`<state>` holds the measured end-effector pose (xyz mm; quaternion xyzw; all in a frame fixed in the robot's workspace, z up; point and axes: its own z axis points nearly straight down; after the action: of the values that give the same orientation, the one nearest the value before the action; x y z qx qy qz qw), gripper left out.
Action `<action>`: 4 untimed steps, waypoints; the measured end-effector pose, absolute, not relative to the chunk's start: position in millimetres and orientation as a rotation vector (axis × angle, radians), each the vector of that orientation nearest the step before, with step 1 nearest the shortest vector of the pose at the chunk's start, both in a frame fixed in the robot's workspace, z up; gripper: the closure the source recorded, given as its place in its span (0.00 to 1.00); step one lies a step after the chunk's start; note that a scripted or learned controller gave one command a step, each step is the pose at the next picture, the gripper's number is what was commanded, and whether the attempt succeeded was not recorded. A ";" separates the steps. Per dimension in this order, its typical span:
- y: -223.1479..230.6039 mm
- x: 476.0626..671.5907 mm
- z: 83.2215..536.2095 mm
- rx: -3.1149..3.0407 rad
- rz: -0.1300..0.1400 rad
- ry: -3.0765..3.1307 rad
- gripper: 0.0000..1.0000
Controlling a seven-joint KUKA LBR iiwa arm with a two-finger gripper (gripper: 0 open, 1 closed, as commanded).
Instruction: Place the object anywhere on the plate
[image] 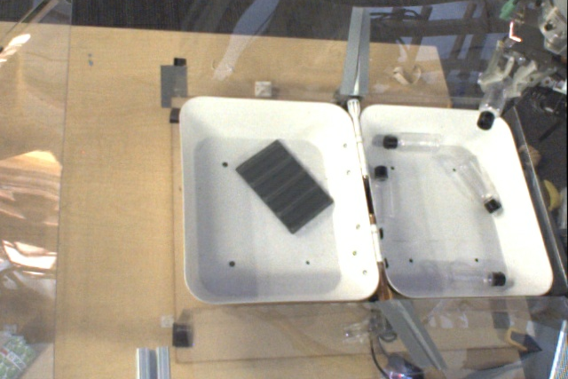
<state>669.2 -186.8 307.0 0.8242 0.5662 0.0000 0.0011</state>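
You are looking down on a pale wooden bench [106, 217] with dark ribbed flooring beyond its far edge and a clear screen throwing bright glare over its left part. Two shallow white bins sit side by side, their inner rims touching: the left bin [200, 280] and the right bin [532, 271]. In the left bin lies one dark grey ribbed plate [284, 185], turned at a slant, near the bin's middle. The right bin holds clear tubes with black caps; you can count five caps, but the clear bodies nearly vanish against the white, so their outlines are hard to trace. One tube [477, 180] lies slanted near the right wall. The gripper [508, 77] is by the far right corner, cut off by the frame edge and blurred; I cannot tell how it stands.
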 end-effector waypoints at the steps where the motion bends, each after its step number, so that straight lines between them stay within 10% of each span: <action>1: -189.3 669.5 315.8 2.562 -0.001 1.815 1.00; 4: -189.7 670.1 257.3 2.319 0.004 2.113 1.00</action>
<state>670.1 -189.7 257.3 0.7392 0.6735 0.0011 0.0020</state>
